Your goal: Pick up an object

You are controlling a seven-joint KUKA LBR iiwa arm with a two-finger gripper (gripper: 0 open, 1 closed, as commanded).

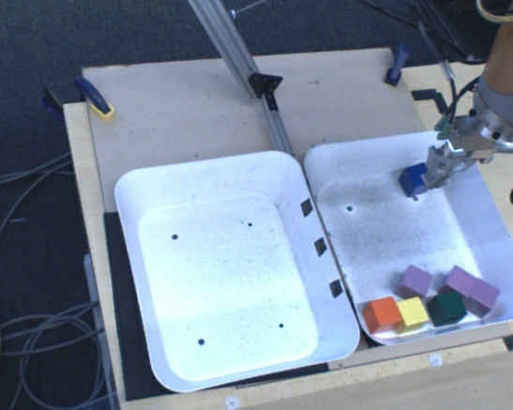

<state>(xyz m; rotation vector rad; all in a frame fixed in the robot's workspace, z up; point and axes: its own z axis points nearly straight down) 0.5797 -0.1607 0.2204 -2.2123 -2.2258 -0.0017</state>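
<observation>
Plainly, the jaws (430,175) grip a blue block (413,180) above the right bin (497,213); no readable writing.

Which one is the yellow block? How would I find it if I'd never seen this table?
Look at the right-hand white bin, then down to its near edge, where a cluster of small blocks sits. The yellow block is in the front row, between an orange block and a dark green block. It is the only yellow one; the blocks behind are purple.
</observation>
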